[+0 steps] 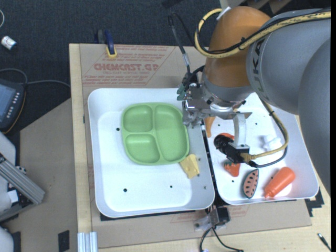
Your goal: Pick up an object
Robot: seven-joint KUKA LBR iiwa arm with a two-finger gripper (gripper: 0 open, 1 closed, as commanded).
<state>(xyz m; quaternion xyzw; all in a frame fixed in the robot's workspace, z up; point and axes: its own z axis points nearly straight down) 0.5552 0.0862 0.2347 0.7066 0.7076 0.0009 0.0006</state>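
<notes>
My gripper (195, 114) hangs low over the wall between the two bins, at the right edge of the green divided plate (155, 133). A small orange cone-shaped piece (210, 125) lies just right of the gripper, in the right bin (302, 146). Further down the right bin are a red item (224, 138), partly hidden by the robot's own parts, a watermelon slice (250, 183) and an orange carrot (279, 181). A yellow wedge (190, 166) lies in the left bin (105, 156) by the plate's lower right corner. Nothing shows between the fingers.
The grey arm and its orange band cover the upper right bin. A small white piece (271, 140) lies near the right bin's middle. The bins rest on a brown board (126, 62). Bare white floor shows in the left bin's lower half.
</notes>
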